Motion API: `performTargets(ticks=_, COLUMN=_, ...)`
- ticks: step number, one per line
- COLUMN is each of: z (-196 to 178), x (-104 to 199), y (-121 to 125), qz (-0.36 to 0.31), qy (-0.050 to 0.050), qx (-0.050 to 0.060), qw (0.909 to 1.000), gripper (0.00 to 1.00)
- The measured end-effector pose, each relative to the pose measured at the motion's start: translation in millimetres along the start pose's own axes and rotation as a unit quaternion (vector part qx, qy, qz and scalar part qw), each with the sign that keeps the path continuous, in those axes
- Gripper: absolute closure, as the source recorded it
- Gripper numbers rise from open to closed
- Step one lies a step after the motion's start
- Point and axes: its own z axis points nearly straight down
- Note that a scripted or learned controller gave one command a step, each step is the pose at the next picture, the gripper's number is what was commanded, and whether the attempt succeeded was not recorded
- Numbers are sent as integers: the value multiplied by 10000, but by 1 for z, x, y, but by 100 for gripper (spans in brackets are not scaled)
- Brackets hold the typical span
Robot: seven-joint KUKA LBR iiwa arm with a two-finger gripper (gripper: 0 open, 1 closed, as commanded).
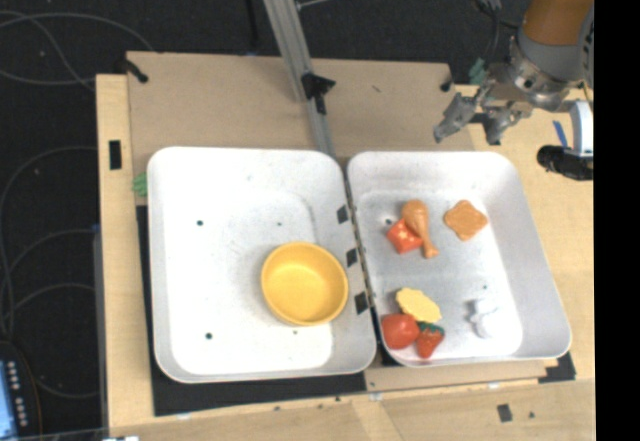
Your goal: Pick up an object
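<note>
Nothing is picked yet: the gripper (468,125) hangs spread wide and empty beyond the right bin's (520,189) far edge, toys untouched.

Single fixed overhead camera, slanted downward, both white bins (180,229) in frame

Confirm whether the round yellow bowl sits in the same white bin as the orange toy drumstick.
No: the round yellow bowl lies in the left white bin, while the orange toy drumstick lies in the right white bin.

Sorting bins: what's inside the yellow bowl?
The yellow bowl in the left bin shows bare yellow inside, nothing in it. The bin floor under it is covered.
</note>
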Motion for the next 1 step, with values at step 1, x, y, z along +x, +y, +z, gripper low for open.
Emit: performTargets(ticks=1, z=0, x=-1, y=0, qz=0, qy=-11, qx=4, qw=10000, gripper=0)
